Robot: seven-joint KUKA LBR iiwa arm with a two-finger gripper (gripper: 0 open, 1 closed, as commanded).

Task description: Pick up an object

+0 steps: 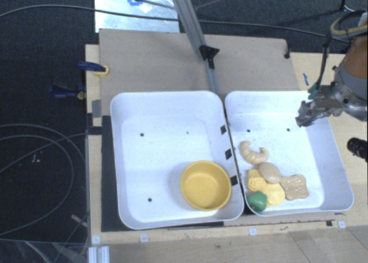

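A yellow bowl sits at the near edge of the left bin. In the right bin, small toy foods huddle in the near corner. Farther back, the tool hovers over the bin's far side; whether it is spread or closed, I cannot tell. Packed pieces could slip or lift together. The tan counter stands on dark carpet.

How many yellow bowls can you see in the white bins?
1. The yellow bowl sits in the left bin, near its front right corner. Nothing seems to hide another.
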